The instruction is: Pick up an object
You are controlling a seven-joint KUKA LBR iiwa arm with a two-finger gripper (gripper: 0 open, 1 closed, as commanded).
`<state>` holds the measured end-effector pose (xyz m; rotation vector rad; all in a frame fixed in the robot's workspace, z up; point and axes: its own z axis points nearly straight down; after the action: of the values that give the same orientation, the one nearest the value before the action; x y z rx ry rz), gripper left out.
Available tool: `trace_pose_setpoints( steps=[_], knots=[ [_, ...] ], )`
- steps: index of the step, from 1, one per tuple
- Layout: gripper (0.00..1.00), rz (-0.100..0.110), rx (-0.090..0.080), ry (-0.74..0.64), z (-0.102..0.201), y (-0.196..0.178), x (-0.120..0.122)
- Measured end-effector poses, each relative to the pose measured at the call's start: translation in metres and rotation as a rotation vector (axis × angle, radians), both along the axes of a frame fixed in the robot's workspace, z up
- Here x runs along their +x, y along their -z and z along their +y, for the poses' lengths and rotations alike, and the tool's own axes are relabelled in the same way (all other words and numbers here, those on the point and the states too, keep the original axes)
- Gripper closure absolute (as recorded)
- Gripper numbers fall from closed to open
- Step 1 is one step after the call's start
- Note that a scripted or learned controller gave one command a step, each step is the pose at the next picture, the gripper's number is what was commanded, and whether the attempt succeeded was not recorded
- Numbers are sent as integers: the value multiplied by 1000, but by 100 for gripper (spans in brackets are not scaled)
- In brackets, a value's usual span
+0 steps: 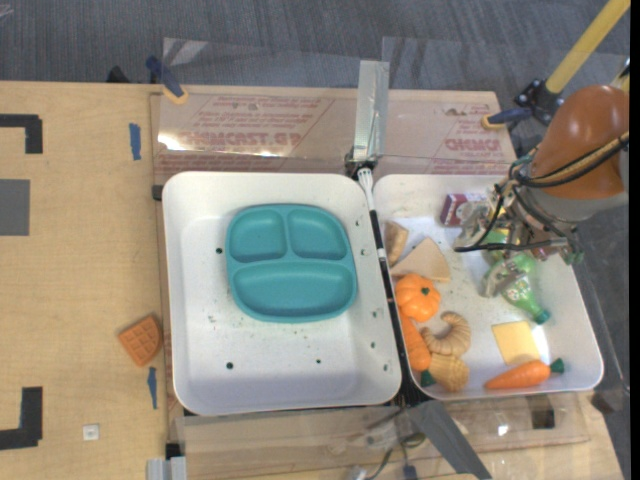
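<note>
Reaching in from the right, the arm (590,143) hangs over the upper part of the right bin (590,353), and its wrist, cables and orange band cover much of what lies under it. The jaws (510,258) sit low among the clutter there, and I cannot tell how wide they stand or whether anything is caught between them. Just beneath them a green and clear item (522,290) is too blurred to name, touching or nearly touching the tool. A small purple packet (457,208) lies near the bin's top edge, partly hidden by cables. Lower in the same bin are a tan wedge (428,261), an orange pumpkin (418,298), a croissant (450,333), a yellow block (515,341) and a carrot (520,374) near the front wall; another orange piece (413,343) is half hidden against the divider. The left bin (190,298) holds a teal divided plate (291,261), lying flat near its middle. On the tabletop (70,268), left of the bins, a small orange waffle (140,340) lies alone.
</note>
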<state>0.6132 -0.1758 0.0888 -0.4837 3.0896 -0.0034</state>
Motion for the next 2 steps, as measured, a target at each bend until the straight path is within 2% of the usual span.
trace_pose_setpoints(
  steps=[1,2],
  knots=[
    [0,32,-6,83,34,-2,51],
    [0,8,-1,151,-41,0,21]
  ],
)
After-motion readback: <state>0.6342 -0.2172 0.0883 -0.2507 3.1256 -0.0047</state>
